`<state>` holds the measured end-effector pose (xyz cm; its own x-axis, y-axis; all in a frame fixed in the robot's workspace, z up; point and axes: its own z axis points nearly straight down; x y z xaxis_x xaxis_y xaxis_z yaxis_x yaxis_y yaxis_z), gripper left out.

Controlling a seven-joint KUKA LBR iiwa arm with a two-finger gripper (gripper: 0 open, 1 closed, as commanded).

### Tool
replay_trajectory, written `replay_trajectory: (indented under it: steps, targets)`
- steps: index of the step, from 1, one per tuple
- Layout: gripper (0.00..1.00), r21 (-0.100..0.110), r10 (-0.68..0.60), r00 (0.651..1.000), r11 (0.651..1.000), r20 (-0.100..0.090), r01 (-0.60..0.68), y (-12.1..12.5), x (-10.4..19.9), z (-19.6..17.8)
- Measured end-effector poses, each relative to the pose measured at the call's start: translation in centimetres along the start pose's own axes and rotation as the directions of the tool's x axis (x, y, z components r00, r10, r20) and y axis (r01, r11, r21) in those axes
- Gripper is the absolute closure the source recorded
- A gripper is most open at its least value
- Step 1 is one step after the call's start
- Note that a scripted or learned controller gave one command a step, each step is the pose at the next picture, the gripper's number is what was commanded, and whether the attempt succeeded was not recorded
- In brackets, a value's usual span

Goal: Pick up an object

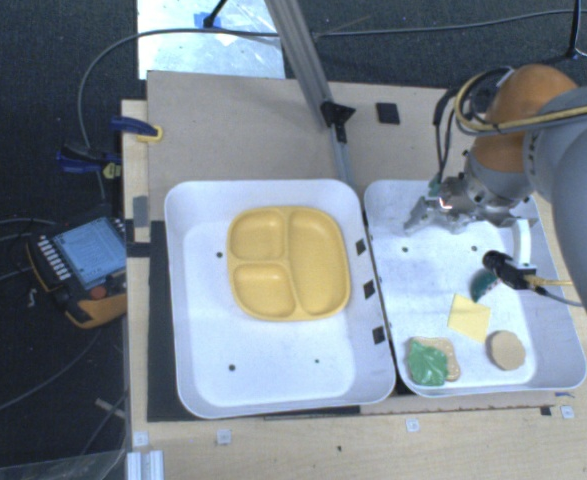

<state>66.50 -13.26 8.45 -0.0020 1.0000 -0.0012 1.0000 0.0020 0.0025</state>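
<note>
Pincer [441,211]: opening indeterminate; poised at twelve o'clock of right bin [420,288], apart from yellow slice [469,318] toward five, presumably pre-descent.

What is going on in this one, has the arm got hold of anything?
Not that the view shows. The grey arm reaches in from the right, with its end effector over the far part of the right bin. Nearer the front of that bin lie a yellow square, a round tan disc, a green-topped piece and a small teal item. The left bin holds a yellow divided plate.
</note>
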Motion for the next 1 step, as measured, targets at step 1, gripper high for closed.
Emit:
replay_trajectory:
  steps: [1]
  targets:
    - [1.0,-0.007,-0.001,1.0,1.0,0.002,0.001,0.22,-0.07,-1.43]
